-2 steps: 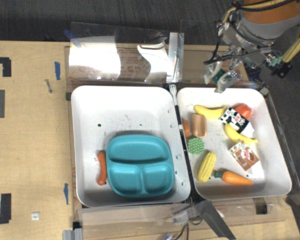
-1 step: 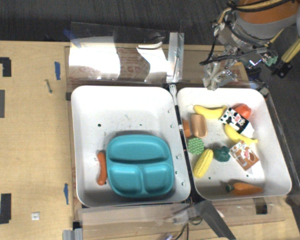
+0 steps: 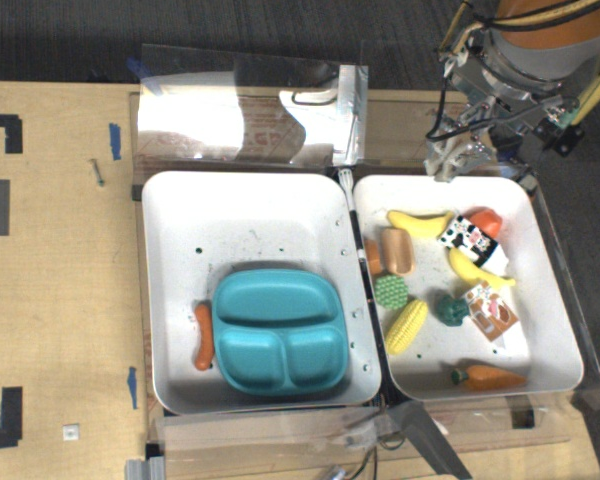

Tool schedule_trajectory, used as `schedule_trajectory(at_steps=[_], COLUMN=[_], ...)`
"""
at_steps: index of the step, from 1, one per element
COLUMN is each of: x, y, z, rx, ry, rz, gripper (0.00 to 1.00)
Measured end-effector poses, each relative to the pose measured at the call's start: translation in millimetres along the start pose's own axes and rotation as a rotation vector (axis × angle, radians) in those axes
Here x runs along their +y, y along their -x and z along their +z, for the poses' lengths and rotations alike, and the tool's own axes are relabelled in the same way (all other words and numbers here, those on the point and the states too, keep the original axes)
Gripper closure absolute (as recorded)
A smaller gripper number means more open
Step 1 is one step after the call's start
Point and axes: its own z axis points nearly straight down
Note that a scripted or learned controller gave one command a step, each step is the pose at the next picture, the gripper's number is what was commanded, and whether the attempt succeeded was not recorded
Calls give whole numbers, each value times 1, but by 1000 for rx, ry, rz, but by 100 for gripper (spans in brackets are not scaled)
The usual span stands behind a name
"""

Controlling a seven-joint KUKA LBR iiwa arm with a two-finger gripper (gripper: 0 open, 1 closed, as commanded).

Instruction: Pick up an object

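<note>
The yellow plastic toy corn cob (image 3: 407,326), lower centre of frame, likely light and rigid; grasp across its midsection. Gripper (image 3: 460,156) jaw state: cannot tell.

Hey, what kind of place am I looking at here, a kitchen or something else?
Probably a robot lab test bench, not a kitchen: a robot arm hangs over two white bins, and the food, like the corn cob and banana, looks like plastic toys.
</note>
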Motion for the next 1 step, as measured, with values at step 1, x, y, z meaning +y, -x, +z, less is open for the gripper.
schedule_trajectory(at_steps=[1], x=[-15], y=[-24], z=[50], rx=[5], ry=[7], rz=[-234], gripper=[100])
